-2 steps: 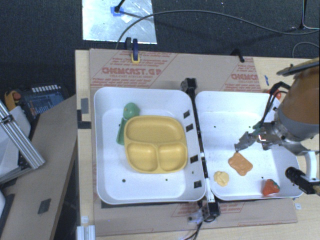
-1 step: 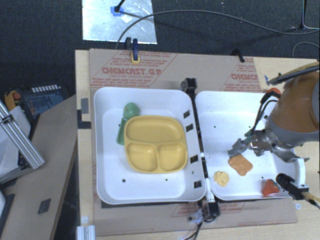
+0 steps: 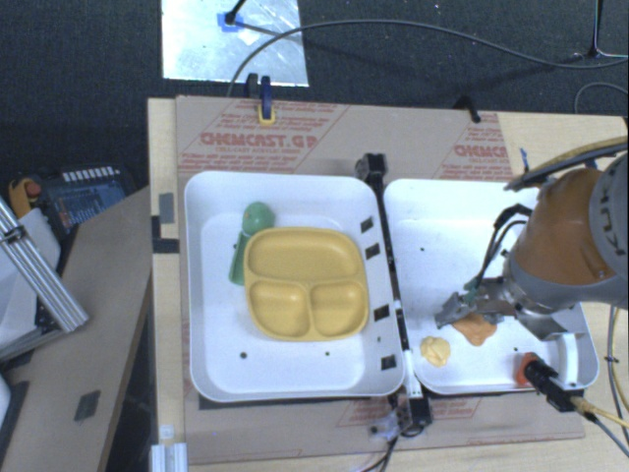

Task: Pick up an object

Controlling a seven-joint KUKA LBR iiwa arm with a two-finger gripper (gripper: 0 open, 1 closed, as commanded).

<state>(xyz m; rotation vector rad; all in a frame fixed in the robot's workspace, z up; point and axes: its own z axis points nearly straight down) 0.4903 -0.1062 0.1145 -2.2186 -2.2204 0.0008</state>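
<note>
The arm's gripper (image 3: 460, 309), its grip impossible to judge, hovers at a flat orange piece (image 3: 476, 329) in the right white bin (image 3: 432, 214), nothing visibly lifted yet.

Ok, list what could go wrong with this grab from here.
1. The gripper sits low over the orange piece, which looks flat; the fingers may slide off it.
2. The pale yellow lump lies close beside it and could get nudged or caught too.
3. Both lie near the right bin's front wall, so the piece might be pushed against it.
</note>
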